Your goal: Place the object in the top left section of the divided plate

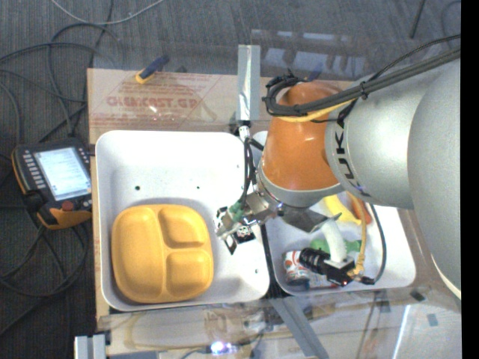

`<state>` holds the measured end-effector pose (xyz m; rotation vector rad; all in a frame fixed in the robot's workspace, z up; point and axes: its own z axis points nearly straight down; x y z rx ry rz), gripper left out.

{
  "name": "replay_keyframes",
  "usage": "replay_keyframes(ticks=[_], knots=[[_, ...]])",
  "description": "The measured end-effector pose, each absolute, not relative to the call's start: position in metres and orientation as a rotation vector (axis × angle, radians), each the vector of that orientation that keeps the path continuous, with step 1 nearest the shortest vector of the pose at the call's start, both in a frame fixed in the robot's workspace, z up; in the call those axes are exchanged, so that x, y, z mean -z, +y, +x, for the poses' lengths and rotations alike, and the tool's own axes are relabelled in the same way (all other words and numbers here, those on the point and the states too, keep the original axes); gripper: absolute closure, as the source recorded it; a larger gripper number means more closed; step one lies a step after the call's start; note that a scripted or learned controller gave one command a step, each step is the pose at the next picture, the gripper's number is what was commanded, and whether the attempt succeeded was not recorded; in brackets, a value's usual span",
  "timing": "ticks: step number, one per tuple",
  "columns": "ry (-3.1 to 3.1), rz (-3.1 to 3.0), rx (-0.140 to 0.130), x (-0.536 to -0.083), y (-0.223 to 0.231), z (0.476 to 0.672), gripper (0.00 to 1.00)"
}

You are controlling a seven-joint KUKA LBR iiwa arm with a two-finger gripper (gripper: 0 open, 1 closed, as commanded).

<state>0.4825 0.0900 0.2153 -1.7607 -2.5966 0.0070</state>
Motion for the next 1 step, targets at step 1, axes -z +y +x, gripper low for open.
replay_keyframes(ticks=[1], knots=[[-2.781,-1.462,-0.001,-0.1378,0.1303,0.5298,1.00]])
